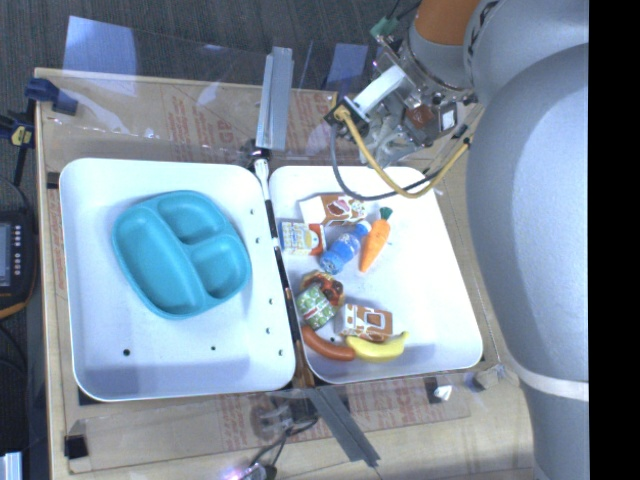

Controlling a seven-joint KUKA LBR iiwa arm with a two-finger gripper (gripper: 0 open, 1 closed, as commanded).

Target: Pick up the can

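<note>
The can (318, 310), small with a green and red label, lies in the front left part of the right bin (440, 268). It sits among other toy items. My gripper (412, 118) hangs above the bin's back edge, well behind the can and apart from it, with yellow and black cables looping under it. Nothing shows in its grasp.
Around the can lie a sausage (326, 345), a banana (380, 346), a small box (364, 320), a blue bottle (340, 249), a carrot (373, 245) and two cartons (340, 209). The left bin (90, 358) holds a blue divided plate (181, 252). The grey arm fills the right side.
</note>
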